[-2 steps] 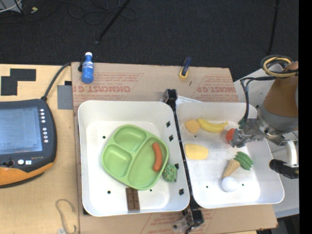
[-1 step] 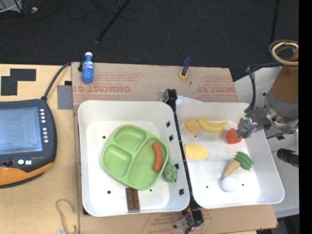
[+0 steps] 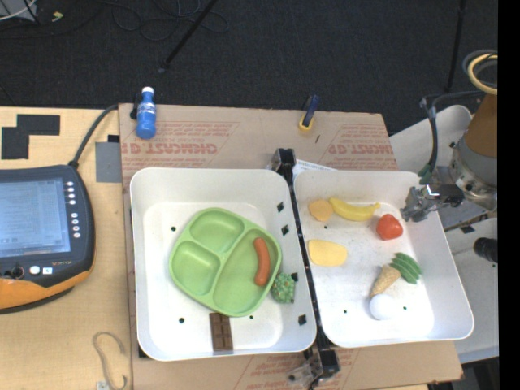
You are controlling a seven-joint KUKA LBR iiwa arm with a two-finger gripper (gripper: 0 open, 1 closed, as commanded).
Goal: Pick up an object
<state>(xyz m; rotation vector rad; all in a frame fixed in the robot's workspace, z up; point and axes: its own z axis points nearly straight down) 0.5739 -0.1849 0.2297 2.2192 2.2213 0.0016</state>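
Note:
My gripper [image 3: 417,202] hangs over the right bin's [image 3: 455,299] far right edge, just above and right of a red tomato-like toy [image 3: 389,227]. Nothing shows in its grasp. In the same bin lie a yellow banana [image 3: 355,210], a small orange piece [image 3: 321,210], a pale yellow piece [image 3: 327,253], a cone-shaped toy with green leaves [image 3: 398,273] and a white egg [image 3: 380,306].
The left bin [image 3: 154,218] holds a green divided plate [image 3: 203,262] with a sausage [image 3: 262,260] on it, a broccoli floret [image 3: 283,288] beside it and a brown bar [image 3: 221,332]. A tablet [image 3: 36,226] lies far left; a blue bottle [image 3: 146,114] stands behind the bins.

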